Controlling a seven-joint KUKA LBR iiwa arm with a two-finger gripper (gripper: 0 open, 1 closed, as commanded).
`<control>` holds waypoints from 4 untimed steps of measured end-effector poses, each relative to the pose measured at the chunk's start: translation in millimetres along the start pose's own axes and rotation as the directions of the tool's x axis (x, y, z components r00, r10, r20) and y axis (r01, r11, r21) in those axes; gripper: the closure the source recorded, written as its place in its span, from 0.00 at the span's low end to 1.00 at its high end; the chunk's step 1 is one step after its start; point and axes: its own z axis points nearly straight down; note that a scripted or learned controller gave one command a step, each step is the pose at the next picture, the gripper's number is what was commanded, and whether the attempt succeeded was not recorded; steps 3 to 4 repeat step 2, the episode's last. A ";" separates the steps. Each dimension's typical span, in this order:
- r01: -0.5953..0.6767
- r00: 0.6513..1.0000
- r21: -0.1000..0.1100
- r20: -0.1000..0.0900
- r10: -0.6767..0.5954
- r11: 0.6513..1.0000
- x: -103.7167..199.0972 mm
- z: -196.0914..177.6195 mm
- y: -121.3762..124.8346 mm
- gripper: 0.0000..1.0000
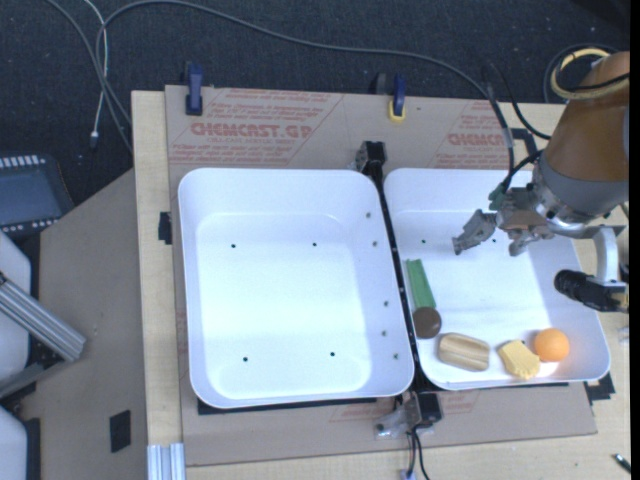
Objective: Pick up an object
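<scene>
Up over the right bin (470, 193) hangs the gripper (493, 234), its two fingers spread wide with nothing between them. All the things lie well apart from it, along the bin's near edge — a green stick (419, 282), a small brown ball (427, 321), a tan bread roll (464, 351), a yellow block (519, 359) and an orange ball (551, 345). Beside it sits the left bin (205, 203).

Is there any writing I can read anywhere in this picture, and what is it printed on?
"CHEMCAST GP" as best it reads, in blurred red print on the brown board behind the left bin.
The same red print repeats at the board's right end, slanted and too blurred to read.
Smaller red lines above and below each are unreadable.
</scene>
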 end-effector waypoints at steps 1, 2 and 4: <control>-0.004 1.000 0.010 -0.001 0.004 1.000 -30.5 108.7 -39.1 0.00; -0.003 1.000 0.002 0.000 0.003 1.000 -50.0 104.2 -74.4 0.00; -0.003 1.000 0.002 0.000 0.003 1.000 -50.0 104.2 -74.4 0.00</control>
